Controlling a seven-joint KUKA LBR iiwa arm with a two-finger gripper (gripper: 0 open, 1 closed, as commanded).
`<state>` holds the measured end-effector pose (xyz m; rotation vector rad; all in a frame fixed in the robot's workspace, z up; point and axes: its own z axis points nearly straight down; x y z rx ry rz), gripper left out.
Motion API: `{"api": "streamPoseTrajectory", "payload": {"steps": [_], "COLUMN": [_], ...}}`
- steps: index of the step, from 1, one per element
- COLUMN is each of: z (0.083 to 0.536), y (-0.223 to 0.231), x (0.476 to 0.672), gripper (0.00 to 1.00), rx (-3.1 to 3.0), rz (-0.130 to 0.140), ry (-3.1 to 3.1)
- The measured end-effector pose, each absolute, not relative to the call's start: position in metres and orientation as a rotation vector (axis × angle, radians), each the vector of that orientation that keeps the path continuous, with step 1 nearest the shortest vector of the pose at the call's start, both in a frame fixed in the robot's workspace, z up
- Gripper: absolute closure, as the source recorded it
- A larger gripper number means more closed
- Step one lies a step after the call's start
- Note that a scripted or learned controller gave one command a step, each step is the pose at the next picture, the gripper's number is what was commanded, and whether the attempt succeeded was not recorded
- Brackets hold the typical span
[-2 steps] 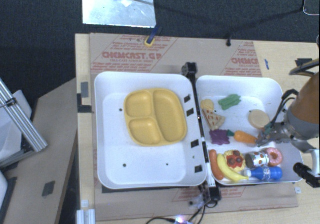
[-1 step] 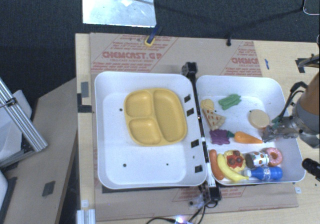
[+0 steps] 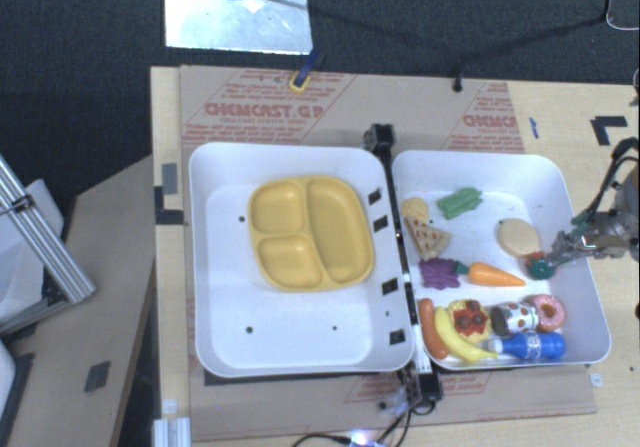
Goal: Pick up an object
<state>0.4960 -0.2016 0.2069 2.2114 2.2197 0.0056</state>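
my gripper (image 3: 556, 253) sits at the right edge of the right bin (image 3: 500, 175), its tip just beside a small teal piece (image 3: 539, 265) and the tan round piece (image 3: 518, 235); whether it is open or closed i cannot tell, and i see nothing held. the likeliest target is the tan round piece, lying flat near the bin's right wall, above the carrot (image 3: 495, 276). i judge it a light, stiff plastic toy, smooth and a bit slippery, not fragile. its long axis runs roughly up-left to down-right, with no clear pointing end. i would pinch it across the short width, at its middle.
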Motion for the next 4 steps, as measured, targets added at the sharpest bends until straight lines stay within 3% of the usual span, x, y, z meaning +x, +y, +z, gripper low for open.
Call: {"api": "streamPoseTrajectory", "payload": {"steps": [1, 3, 4], "z": [0.226, 0.227, 0.236], "y": [-0.202, -0.117, -0.076], "x": [0.498, 0.55, 0.586], "gripper": [1.0, 1.0, 1.0], "rx": [2.213, 2.209, 2.208], "rz": [0.003, 0.006, 0.007], "ry": [2.222, 2.231, 2.231]}}
